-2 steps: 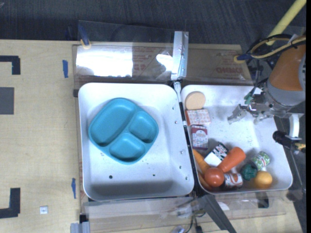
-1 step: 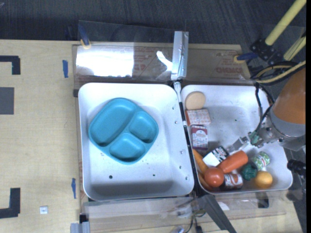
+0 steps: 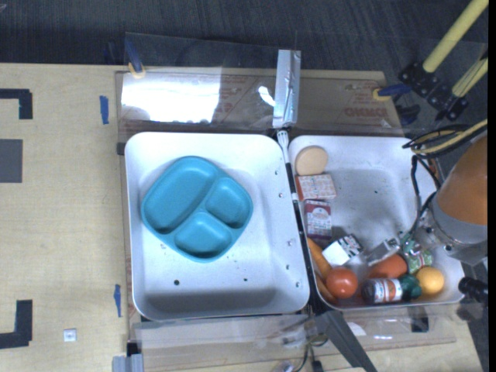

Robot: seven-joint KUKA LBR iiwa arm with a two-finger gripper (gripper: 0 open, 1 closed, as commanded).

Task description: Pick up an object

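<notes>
Bright overhead light, glare on plastic sheet (image 3: 201, 95)

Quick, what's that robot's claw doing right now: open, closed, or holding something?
Gripper: low in the right bin among the toys; open or closed cannot be told.

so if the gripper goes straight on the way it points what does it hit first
Probably the orange fruit just under the gripper in the right bin, though depth is unclear from above.
</notes>
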